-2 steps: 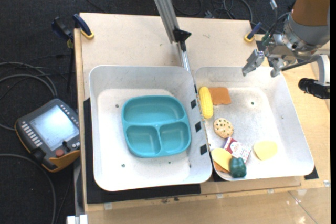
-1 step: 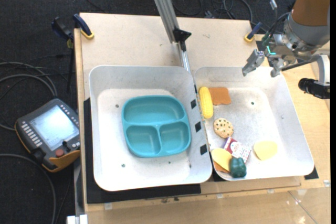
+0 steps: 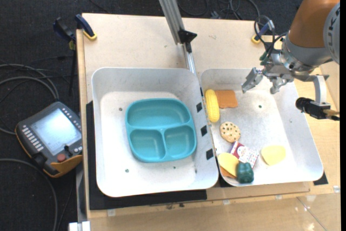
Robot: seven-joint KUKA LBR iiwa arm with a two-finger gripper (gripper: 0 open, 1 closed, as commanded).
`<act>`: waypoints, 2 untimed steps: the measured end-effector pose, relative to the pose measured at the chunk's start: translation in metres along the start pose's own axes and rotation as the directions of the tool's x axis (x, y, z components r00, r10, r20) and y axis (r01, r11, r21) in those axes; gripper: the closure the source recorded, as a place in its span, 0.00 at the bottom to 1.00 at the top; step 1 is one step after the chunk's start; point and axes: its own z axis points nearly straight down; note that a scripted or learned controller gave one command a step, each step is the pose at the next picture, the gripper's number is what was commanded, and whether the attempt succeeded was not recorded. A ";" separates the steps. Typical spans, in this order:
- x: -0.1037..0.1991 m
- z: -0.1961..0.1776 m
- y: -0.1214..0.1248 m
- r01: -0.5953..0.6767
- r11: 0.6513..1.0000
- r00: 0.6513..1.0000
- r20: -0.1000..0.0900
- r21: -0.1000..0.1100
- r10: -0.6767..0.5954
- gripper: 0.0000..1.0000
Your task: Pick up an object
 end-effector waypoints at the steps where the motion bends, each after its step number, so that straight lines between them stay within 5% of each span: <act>1: -0.006 0.062 -0.004 -0.001 1.000 1.000 0.000 0.000 0.001 0.00; 2: -0.005 0.114 -0.004 0.000 1.000 1.000 0.000 -0.003 0.000 0.00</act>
